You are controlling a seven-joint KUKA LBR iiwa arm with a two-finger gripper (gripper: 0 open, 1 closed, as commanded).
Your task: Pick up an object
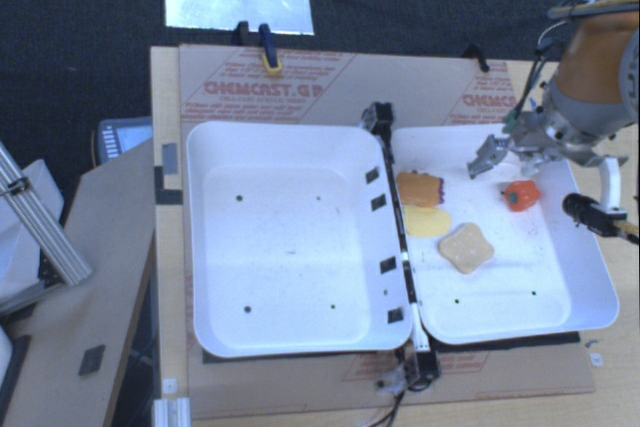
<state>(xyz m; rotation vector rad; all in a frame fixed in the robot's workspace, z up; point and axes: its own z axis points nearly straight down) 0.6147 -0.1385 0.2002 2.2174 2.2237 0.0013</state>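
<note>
Left to right in the right bin (pixel 560 320), a burger (pixel 420 188), yellow slice (pixel 428 222), toast (pixel 466 247) and red piece (pixel 519 196) are all lying unpicked. The gripper (pixel 490 158) is hovering above the red piece; its opening is unclear, nothing is held.

My two shallow white plastic bins, left (pixel 215 215) and right (pixel 590 305), look smooth with a soft sheen. Under them the pale wooden table (pixel 165 115) carries a matt brown cardboard sheet with red print (pixel 300 85). My claw (pixel 492 155) is dull grey metal. The tan bread-shaped piece (pixel 466 248) looks matt and slightly rough, the small orange-red piece (pixel 520 196) smooth.
</note>
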